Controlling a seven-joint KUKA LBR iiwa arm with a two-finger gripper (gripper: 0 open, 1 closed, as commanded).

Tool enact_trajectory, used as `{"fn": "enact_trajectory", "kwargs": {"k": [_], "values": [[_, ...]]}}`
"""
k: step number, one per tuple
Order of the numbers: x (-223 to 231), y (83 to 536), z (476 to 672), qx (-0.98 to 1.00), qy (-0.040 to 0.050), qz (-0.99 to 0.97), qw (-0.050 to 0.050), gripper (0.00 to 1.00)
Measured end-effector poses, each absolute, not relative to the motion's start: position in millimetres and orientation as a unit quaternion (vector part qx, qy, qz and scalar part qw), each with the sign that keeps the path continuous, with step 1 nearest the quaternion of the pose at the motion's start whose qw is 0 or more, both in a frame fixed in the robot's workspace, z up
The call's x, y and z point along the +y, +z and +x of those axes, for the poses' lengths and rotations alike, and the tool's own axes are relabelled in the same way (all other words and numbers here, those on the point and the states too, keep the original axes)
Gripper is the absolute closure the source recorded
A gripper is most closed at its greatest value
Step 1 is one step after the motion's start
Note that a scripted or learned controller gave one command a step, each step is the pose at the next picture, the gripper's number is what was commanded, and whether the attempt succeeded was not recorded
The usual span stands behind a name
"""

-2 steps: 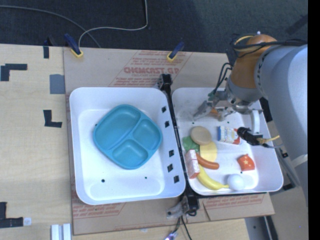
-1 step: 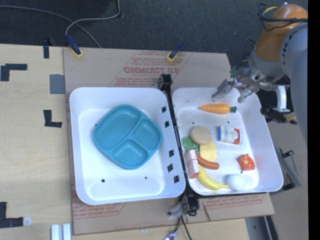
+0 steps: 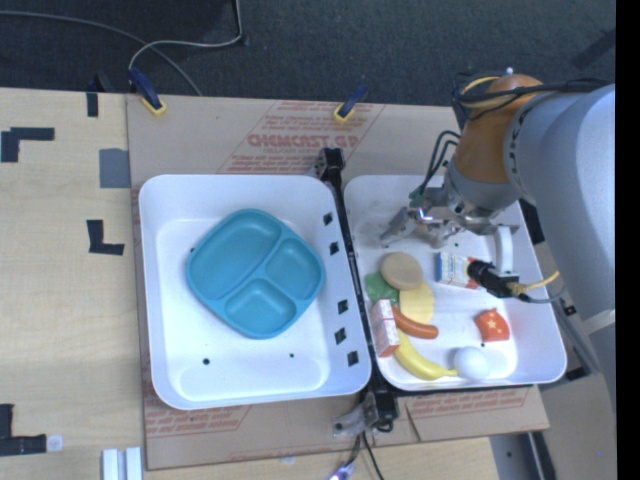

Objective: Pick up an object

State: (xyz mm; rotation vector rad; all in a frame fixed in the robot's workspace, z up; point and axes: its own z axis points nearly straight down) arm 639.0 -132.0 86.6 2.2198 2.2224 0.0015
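The right bin (image 3: 540, 358) holds several toy foods: a tan round piece (image 3: 402, 270), a green piece (image 3: 377, 287), a yellow piece (image 3: 419, 299), a red sausage (image 3: 416, 326), a wrapped bar (image 3: 385, 327), a banana (image 3: 420, 365), a white egg (image 3: 472, 363), a red fruit (image 3: 491, 325) and a small white box (image 3: 452, 268). My gripper (image 3: 420, 235) hangs over the bin's far part, just above the tan piece and the box. Its fingers are spread apart, one pointing left, with nothing between them.
The left bin (image 3: 165, 358) holds a blue divided plate (image 3: 256, 272). A black divider with clips (image 3: 345, 268) runs between the bins. The grey arm with its orange band (image 3: 490, 128) and a yellow cable (image 3: 530, 288) cover the right bin's far right side.
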Motion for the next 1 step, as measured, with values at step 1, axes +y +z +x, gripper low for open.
{"fn": "enact_trajectory", "kwargs": {"k": [1], "values": [[-107.0,86.3,586.8,0.707,0.0004,0.707,0.001,0.0]]}}
